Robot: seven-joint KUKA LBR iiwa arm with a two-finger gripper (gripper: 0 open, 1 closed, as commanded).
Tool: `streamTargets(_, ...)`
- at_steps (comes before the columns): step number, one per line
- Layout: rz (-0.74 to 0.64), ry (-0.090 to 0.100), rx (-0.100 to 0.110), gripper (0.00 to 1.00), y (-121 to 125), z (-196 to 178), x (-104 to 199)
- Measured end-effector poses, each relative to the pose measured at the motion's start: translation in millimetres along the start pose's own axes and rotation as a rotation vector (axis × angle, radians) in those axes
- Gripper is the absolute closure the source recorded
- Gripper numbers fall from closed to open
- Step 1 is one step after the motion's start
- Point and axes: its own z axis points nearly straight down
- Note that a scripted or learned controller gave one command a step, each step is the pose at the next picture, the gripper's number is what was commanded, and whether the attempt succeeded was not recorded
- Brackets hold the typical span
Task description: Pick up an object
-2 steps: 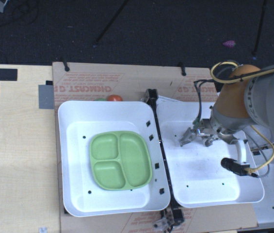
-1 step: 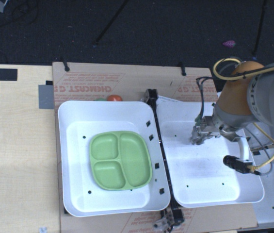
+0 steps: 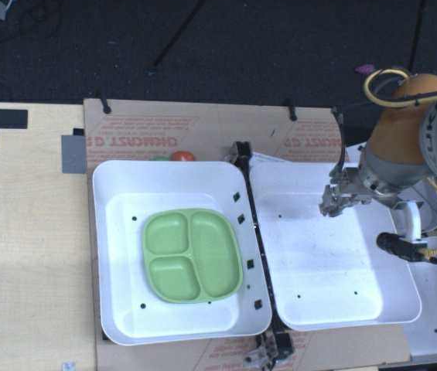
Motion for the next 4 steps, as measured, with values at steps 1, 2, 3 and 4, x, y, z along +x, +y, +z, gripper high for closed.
streamTargets(1,-0.002,0.000,-0.001,1.00,2,-62,-8)
streamTargets(2,-0.001,0.001,0.007,1.00,1,-50,-8)
streamTargets(3,-0.008,0.004,0.008,1.00,-10,-42,41)
streamTargets(4,-0.009,0.004,0.007,1.00,-31,-55,89)
